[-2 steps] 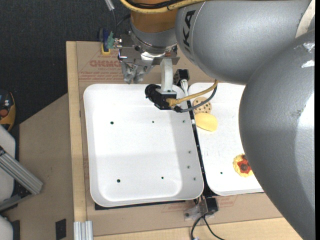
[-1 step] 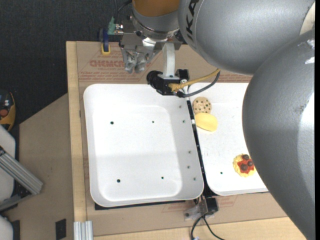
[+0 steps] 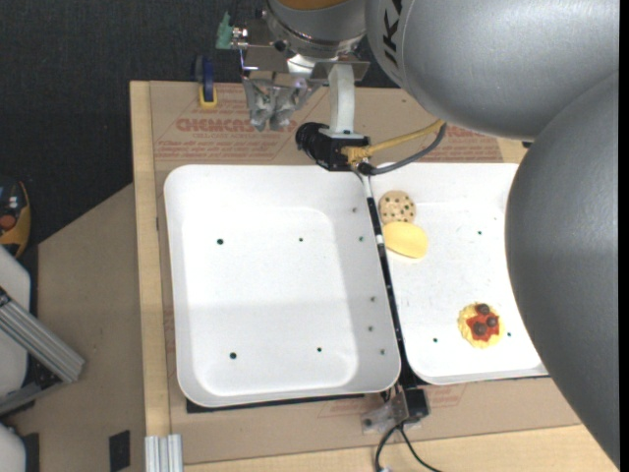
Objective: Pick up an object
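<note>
Arm poised over the far edge of the bench, three food items lying in the right bin.

The jaws (image 3: pixel 272 109) hang above the brown board beyond the left bin (image 3: pixel 265 293), their tips close together and nothing visible between them. Well to the right of the jaws and nearer the camera, in the right bin (image 3: pixel 462 264), a speckled cookie (image 3: pixel 397 206) touches a yellow piece (image 3: pixel 406 240) just beside the divider between the bins. Further right and nearer still lies a small tart with red and dark berries (image 3: pixel 480 324), apart from the other two. The grey arm (image 3: pixel 511 57) covers that bin's far right side.
</note>
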{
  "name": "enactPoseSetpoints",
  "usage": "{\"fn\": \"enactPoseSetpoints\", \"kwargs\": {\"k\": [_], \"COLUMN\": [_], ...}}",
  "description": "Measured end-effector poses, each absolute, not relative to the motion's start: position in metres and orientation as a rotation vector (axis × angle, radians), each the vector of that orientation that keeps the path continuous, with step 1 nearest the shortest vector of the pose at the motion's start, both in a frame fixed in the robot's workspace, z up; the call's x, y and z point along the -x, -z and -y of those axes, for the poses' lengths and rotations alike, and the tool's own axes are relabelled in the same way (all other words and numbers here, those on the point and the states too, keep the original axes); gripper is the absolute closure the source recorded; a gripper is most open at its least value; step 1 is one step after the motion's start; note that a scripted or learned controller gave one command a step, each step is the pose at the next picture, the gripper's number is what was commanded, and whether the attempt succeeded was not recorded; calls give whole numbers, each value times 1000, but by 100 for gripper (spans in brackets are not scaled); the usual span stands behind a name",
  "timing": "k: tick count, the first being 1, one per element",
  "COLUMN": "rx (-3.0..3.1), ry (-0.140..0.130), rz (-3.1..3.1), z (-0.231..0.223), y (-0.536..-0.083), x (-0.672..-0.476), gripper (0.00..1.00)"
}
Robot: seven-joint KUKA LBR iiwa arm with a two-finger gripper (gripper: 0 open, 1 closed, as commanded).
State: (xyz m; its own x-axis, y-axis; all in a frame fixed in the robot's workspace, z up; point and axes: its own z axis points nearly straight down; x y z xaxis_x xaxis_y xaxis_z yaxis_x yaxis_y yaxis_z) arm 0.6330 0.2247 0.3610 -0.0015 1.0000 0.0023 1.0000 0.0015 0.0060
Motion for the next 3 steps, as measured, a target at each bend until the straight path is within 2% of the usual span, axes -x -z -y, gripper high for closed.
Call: {"fn": "enactPoseSetpoints", "kwargs": {"k": [1, 2, 3], "rx": [-2217, -2217, -2218], "ry": [-10, -10, -10], "rz": [-2222, -2221, -2222], "z": [-225, -225, -225], "y": [-387, -414, -438], "x": [-621, -621, -602], "gripper": [100, 100, 100]}}
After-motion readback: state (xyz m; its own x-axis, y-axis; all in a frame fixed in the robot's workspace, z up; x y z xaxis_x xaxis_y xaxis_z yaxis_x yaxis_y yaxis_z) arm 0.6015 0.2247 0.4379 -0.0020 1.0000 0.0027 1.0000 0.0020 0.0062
